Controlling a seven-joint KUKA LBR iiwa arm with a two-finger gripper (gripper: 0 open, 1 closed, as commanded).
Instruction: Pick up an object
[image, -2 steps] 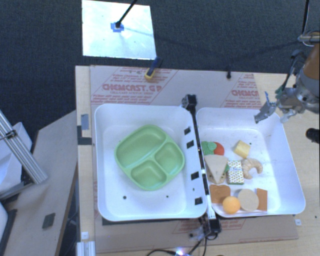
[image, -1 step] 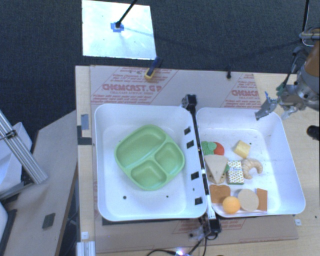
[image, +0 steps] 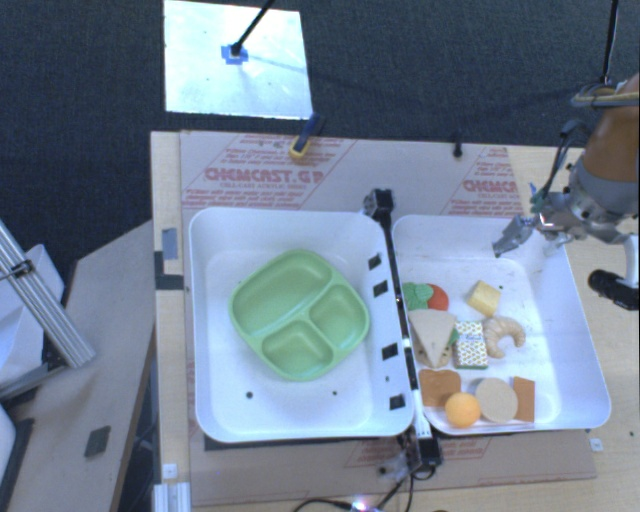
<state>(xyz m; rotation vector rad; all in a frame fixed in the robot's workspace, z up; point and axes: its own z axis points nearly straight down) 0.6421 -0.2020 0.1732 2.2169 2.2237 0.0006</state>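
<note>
Big picture first: I've got the surface (image: 250, 165) with the two white bins side by side, the left bin (image: 215, 300) at nine o'clock carrying a green divided plate (image: 298, 313), the right bin (image: 570, 330) at three o'clock carrying all the small stuff. My arm (image: 612, 150) comes in at two o'clock, and the gripper (image: 520, 235) hangs over the far corner of the right bin, around that bin's eleven-to-twelve o'clock; from this slant I cannot tell how it is set, and I see nothing in it. Now the candidates, all bunched toward the bin's six o'clock side: a pale wedge (image: 432, 335), a round tan disc (image: 496, 399), a brown square (image: 439, 385), a red-and-green piece (image: 425, 296) up against the divider, a yellow block (image: 485, 298), a green-patterned packet (image: 470, 345), a curled cashew-like piece (image: 505, 333), an orange slab (image: 523, 396) and a small orange ball (image: 461, 410). My read: nothing is picked yet. The yellow block sits nearest the gripper and fairly apart from its neighbours, so the whole job remains: choose, descend, close, lift.
</note>
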